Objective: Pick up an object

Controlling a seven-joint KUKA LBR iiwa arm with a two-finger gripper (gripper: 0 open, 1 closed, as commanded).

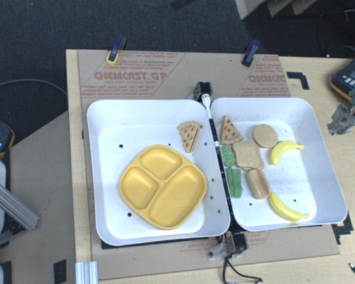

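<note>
The right bin (319, 158) holds several toy foods: a pizza wedge (229, 129), a round biscuit (264, 136), a slice of toast (247, 154), two green pieces (231, 169), a brown roll (257, 183) and two bananas (284, 151) (287, 207). In the left bin (103, 135) lie a yellow divided plate (163, 185) and a second pizza wedge (189, 136). My gripper (342, 119) is a small grey shape at the right edge of the view. It is outside the right bin's far right corner and well apart from all the objects.
Two clamps (114, 51) (251, 52) hold the cardboard sheet at the back edge. A yellow and blue device (349, 78) sits just behind the gripper. A black bracket (203, 91) stands at the seam between the bins.
</note>
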